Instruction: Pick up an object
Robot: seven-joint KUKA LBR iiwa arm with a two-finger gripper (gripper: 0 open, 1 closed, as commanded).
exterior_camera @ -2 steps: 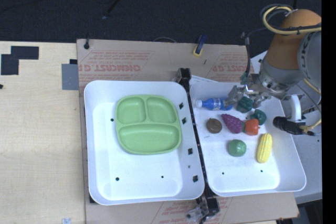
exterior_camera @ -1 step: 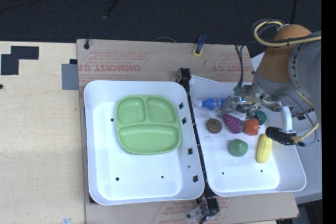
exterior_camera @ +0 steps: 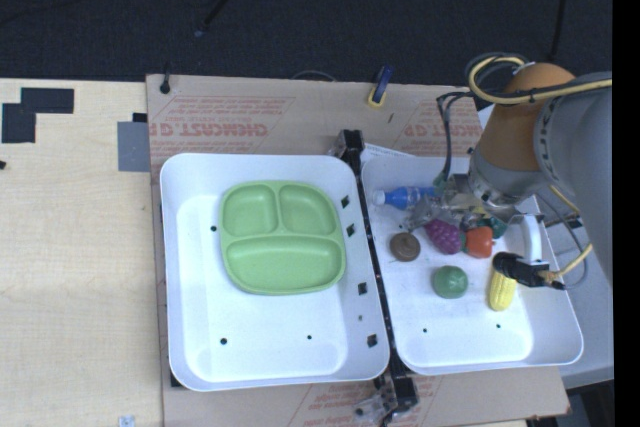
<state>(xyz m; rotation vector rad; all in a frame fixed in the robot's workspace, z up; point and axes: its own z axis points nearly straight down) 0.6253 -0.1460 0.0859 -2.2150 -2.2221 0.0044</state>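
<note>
A: Looking into the left bin [exterior_camera: 190,315], what sits there?

B: A green divided plate [exterior_camera: 282,237], lying flat toward the bin's far edge.

A: And the right bin [exterior_camera: 470,340]?

B: Small toys, crowded toward its far right corner: a blue bottle [exterior_camera: 404,198] lying on its side, a brown round piece [exterior_camera: 405,246], purple grapes [exterior_camera: 443,235], a red-orange piece [exterior_camera: 479,241], a green ball [exterior_camera: 450,281] and yellow corn [exterior_camera: 501,291] by the right edge.

A: The pincer [exterior_camera: 462,210]?

B: Low over the grapes and the red-orange piece; whether it grips anything, I cannot tell.
</note>
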